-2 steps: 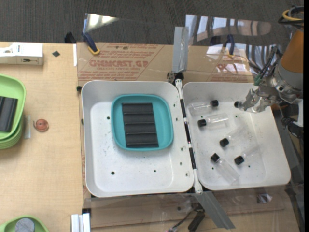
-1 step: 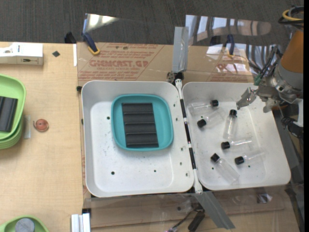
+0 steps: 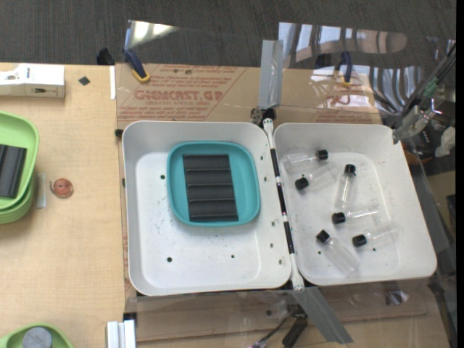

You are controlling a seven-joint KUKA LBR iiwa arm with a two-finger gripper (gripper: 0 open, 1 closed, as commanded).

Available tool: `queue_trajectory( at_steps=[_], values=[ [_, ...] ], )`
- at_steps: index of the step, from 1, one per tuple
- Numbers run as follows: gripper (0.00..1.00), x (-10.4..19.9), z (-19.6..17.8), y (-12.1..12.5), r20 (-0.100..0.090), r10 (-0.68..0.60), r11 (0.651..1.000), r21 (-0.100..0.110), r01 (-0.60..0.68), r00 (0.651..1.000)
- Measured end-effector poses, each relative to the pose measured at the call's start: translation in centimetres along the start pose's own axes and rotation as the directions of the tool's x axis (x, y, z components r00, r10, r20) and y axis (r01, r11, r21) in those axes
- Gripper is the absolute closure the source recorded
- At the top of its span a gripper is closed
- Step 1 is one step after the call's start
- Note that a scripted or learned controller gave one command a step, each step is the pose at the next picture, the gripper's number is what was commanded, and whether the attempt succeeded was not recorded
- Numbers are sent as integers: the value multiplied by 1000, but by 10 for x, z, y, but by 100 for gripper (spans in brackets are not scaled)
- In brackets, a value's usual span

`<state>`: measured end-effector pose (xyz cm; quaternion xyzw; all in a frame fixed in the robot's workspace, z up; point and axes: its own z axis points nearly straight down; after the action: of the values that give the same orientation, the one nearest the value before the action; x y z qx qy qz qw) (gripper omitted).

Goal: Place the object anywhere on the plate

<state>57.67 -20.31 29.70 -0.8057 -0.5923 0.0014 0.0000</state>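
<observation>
Clear vials (image 3: 346, 188) lay scattered in the right bin (image 3: 406, 194), the teal plate (image 3: 250, 187) unfilled; the slick vials could slip.

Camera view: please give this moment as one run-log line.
plate: teal, in left bin | vials: loose in right bin | placement: not yet done

Red print on the cardboard sheet (image 3: 196, 93) behind the left bin reads approx. "CHEMCAST GP"; the smaller red lines above and below it are too fine to read. Fainter red print on the cardboard (image 3: 348, 96) behind the right bin is illegible. White box (image 3: 32, 82) at upper left carries dark marks, not readable.
</observation>
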Motion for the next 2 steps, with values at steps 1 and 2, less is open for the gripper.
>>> queue_trajectory(
  at_steps=[1, 2],
  values=[
    [0, -7, -10, 15, 0, 76, 997, 0, -76, 997],
    [0, -2, -68, 26, 0, 134, 991, 1, -134, 991]
  ],
)
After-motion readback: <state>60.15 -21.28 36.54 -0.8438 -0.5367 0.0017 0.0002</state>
